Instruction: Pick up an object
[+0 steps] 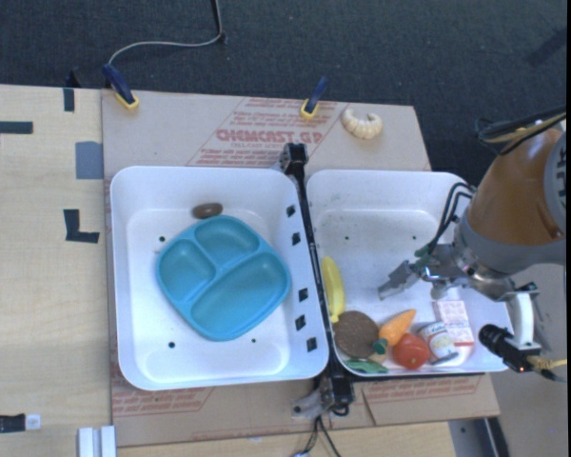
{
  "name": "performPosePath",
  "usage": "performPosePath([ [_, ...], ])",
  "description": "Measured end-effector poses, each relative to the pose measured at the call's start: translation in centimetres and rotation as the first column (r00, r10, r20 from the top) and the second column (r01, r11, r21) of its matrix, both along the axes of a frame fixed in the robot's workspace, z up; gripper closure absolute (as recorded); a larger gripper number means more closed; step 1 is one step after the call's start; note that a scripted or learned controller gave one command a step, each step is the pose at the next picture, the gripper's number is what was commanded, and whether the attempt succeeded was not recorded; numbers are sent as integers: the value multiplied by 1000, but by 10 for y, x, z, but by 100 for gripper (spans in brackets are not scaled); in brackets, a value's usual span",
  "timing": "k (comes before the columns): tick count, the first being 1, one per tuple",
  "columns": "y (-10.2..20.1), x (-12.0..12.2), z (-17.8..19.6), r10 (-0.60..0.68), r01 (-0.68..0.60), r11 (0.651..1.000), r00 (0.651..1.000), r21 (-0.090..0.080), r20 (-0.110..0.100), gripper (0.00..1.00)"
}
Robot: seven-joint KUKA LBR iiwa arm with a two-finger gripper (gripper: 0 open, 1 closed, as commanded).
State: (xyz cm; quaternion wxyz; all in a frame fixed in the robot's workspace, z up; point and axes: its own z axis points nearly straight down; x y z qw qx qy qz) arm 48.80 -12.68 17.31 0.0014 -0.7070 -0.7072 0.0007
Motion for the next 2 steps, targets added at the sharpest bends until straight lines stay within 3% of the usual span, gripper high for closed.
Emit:
performPosePath([
  [1, -98, 19, -41, -2, 2, 1000, 1000, -2, 1, 0],
  [2, -94, 58, -86, 1, -1, 1000, 1000, 0, 4, 0],
])
